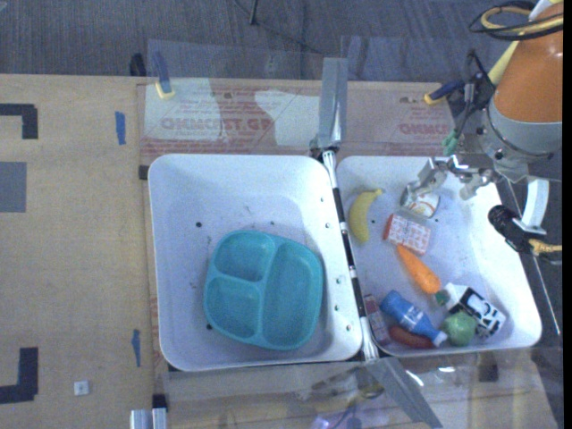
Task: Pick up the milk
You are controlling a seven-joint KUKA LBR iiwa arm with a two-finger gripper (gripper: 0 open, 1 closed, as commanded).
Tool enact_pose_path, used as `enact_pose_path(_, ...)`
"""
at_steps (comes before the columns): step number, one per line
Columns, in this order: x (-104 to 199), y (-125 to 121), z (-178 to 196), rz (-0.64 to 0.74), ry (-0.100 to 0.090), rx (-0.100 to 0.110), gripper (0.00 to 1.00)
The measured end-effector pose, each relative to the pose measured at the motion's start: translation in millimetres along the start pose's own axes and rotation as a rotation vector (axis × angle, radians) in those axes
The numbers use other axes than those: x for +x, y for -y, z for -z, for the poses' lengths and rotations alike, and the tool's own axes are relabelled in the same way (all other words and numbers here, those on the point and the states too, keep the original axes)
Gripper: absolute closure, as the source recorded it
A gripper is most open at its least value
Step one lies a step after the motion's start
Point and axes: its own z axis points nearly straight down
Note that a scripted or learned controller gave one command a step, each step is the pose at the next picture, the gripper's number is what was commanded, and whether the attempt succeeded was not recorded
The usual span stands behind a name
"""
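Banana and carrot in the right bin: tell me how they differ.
The banana is yellow and curved; the carrot is orange and straight. The banana lies against the bin's left wall, running along it; the carrot lies nearer the middle, slanting toward the lower right. Both are elongated and rest loose on the bin floor, apart from the gripper.

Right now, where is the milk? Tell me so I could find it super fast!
Look in the right bin, down at its near right corner. The milk is the little white carton with black cow patches, lying beside a green ball. Nothing else there is black and white.
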Motion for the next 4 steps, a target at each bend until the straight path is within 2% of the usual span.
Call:
enact_pose_path(1, -59.9, 16.8, -144.6, 0.241, 0.001, -0.004, 0.00)
enact_pose_path(2, -50.2, 30.4, -151.7, 0.322, 0.004, -0.008, 0.00)
enact_pose_path(3, -50.1, 30.4, -151.7, 0.323, 0.004, -0.008, 0.00)
enact_pose_path(4, -56.1, -46.5, -68.5, 0.482, 0.002, -0.005, 0.00)
